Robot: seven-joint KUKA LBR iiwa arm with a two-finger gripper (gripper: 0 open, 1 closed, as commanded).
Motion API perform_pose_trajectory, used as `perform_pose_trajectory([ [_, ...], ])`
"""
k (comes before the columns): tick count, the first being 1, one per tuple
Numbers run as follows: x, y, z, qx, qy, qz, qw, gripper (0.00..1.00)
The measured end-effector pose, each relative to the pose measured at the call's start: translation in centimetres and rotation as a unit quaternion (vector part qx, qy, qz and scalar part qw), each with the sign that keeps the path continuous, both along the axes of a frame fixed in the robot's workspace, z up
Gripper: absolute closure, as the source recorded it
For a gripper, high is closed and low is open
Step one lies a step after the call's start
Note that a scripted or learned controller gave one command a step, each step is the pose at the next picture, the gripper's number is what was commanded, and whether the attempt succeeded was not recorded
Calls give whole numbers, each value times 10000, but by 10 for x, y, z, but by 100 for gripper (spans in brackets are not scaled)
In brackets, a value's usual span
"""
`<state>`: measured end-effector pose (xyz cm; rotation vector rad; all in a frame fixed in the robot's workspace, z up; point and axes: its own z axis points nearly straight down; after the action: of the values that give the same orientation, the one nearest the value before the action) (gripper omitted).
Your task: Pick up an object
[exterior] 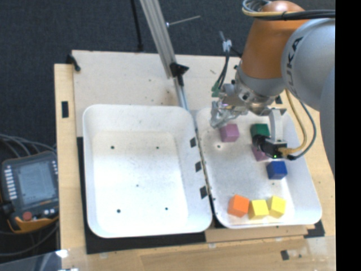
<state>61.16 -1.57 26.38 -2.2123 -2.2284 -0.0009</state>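
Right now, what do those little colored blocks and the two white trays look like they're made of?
The blocks, such as the orange block and blue block, look like painted wood or foam: solid matte colors, crisp edges, no shine. It could be either. The left tray and right tray look like thin molded plastic: rounded corners, raised rims, a dull, scuffed, speckled white surface.

Pink cube (229,132) in the right bin (304,208) near its far left, green block (260,130) and a purple piece (259,153) to its right, blue cube (276,170) mid-bin, orange cube (238,205) and two yellow cubes (259,209) (277,206) in a touching row along the near edge
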Motion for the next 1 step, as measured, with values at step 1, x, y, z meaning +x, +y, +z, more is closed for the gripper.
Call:
perform_pose_trajectory([
  [1,-12,54,0,2,11,2,10000,100],
])
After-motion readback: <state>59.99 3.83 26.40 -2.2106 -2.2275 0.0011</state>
